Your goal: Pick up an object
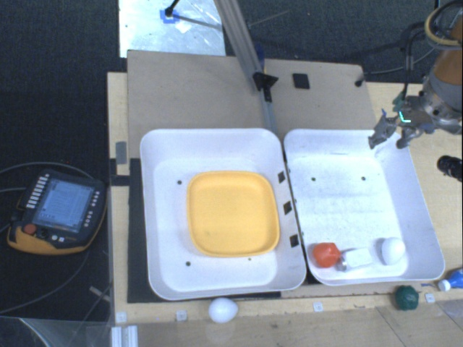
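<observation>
My gripper hangs over the far right rim of the right bin, its two dark fingers spread open with nothing between them. Along that bin's near edge lie a red-orange object, a small white piece and a white ball. These sit well below and to the left of the gripper. The left bin holds a yellow square plate.
A white egg-shaped object lies on the bench in front of the left bin. A dark green ball and a blue item sit by the right bin's near corner. A teach pendant rests far left. A slanted metal pole stands behind the bins.
</observation>
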Robot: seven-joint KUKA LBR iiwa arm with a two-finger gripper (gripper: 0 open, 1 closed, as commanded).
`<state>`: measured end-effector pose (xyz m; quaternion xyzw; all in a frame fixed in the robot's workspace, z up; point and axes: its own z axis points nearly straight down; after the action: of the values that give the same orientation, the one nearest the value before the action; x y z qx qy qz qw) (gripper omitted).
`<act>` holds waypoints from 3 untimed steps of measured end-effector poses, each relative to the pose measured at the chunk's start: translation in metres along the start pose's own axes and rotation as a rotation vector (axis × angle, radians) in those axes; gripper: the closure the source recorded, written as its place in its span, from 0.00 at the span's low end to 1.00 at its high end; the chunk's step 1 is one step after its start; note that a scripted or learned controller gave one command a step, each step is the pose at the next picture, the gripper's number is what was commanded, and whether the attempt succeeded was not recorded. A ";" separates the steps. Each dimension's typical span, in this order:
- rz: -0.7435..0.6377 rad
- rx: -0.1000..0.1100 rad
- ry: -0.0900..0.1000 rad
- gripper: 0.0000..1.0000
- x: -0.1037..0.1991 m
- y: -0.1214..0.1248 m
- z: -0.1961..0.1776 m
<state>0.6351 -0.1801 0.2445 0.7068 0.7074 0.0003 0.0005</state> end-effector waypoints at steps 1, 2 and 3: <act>0.000 0.000 0.000 0.00 0.000 0.000 0.000; 0.001 0.004 0.001 0.00 -0.006 -0.009 0.054; 0.000 0.004 0.001 0.00 -0.001 -0.011 0.097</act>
<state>0.6240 -0.1807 0.1472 0.7069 0.7073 -0.0006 -0.0010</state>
